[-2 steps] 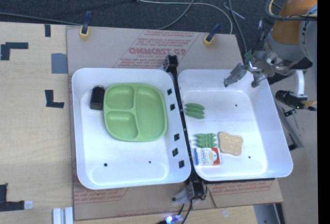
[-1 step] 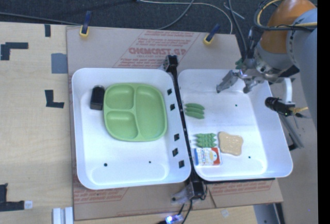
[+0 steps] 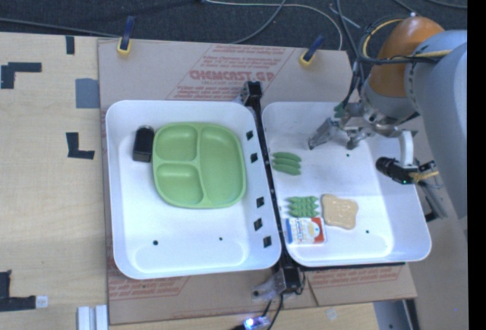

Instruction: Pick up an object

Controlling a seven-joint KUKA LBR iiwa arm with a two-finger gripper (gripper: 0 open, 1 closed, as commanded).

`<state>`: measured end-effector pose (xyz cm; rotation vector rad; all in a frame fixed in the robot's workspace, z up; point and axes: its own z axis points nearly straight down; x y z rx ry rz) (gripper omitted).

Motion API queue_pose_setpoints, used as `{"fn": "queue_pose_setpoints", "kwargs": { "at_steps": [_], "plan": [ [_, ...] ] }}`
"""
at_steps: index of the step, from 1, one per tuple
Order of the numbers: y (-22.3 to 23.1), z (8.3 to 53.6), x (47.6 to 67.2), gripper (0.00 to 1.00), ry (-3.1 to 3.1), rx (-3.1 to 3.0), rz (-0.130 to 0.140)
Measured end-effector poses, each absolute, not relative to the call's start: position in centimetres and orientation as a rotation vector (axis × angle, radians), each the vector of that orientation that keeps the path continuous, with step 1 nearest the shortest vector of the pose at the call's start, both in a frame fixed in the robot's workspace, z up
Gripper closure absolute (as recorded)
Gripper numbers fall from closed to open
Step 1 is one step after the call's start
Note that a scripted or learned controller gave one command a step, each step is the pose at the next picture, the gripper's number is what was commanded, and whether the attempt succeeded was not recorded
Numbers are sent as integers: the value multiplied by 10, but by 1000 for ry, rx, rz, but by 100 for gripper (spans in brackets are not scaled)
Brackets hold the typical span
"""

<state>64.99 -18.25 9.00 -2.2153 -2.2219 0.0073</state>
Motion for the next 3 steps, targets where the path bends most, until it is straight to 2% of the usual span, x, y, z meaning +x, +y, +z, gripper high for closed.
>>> {"fn": "queue_pose_setpoints", "kwargs": {
  "at_steps": [1,3],
  "plan": [
    [-182,104,652,100,-2227,-2217,4],
    [-181,219,656,100,-2224,-2221,-2]
  ]
}}
